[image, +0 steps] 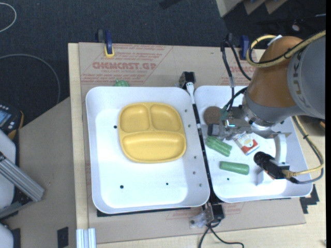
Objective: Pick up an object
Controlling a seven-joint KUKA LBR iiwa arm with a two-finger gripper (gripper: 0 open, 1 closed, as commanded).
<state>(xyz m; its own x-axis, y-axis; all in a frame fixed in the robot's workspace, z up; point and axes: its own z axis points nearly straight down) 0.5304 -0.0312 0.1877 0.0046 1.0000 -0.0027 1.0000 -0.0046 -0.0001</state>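
Two white bins are sitting side by side on the bench. A yellow divided plate (152,132) is lying in the left bin (103,190). Over in the right bin (289,190), the gripper (227,124) is hanging low near the far left corner, beside a brown round object (211,114). Two green pieces (219,146) (234,167) are lying just nearer, with a red-and-white item (248,145) to their right. Whether anything is being pinched, I cannot tell.
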